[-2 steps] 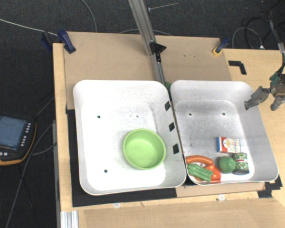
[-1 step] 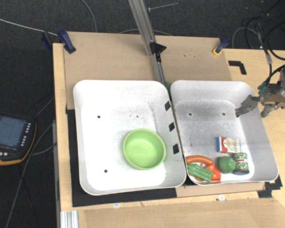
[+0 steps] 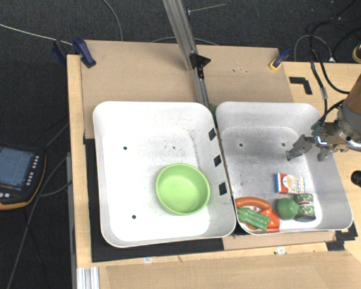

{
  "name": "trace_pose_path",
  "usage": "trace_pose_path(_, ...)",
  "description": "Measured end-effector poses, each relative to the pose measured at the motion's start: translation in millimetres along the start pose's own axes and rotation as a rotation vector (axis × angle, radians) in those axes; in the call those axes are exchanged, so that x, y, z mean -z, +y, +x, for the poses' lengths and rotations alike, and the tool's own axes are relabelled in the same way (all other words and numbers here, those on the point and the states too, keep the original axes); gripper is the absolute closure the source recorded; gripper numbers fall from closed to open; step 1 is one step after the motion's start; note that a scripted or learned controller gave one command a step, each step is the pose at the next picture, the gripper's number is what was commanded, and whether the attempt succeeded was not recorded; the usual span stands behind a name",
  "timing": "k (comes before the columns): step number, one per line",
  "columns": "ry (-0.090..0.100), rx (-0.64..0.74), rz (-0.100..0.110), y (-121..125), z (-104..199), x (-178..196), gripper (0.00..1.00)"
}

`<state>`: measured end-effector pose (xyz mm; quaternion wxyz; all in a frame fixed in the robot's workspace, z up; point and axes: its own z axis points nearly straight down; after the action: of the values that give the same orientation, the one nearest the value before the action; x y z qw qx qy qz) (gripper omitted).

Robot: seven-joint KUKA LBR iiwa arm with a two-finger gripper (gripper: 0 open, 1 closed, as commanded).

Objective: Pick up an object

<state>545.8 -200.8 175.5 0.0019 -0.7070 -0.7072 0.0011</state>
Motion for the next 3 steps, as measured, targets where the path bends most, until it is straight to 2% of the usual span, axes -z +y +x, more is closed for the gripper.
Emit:
trace_pose_path(1, 0.000, 0.000, 0.000, -8, 2, -60, 0.00)
trace_pose_path(2, -0.001, 0.000, -0.006, -6, 1, -47, 1.00)
trace_pose_path(3, -0.002, 0.000, -0.008, -4, 4, -4, 1.00)
